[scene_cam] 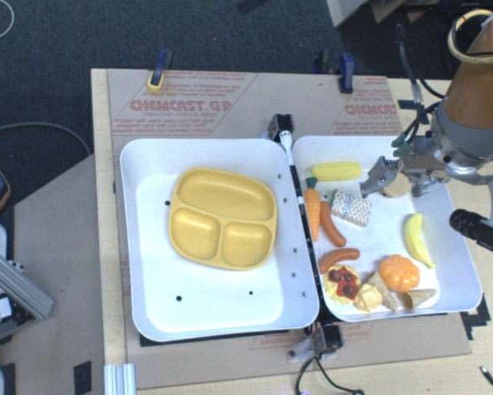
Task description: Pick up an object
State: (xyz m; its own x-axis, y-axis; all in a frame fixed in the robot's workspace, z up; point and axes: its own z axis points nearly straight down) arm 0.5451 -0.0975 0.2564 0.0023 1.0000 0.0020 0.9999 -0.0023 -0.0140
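Yellow corn (336, 171) — just left of pincer (392, 179)

Grey arm (468, 130) (orange band), black cables.

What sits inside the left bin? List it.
The left bin holds one yellow divided plate, lying flat, its three compartments bare. A few dark dots mark the bin floor. Whatever lies beneath the plate is covered.

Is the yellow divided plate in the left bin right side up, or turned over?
Right side up: the yellow divided plate shows its three hollow compartments facing upward, with no food inside them.
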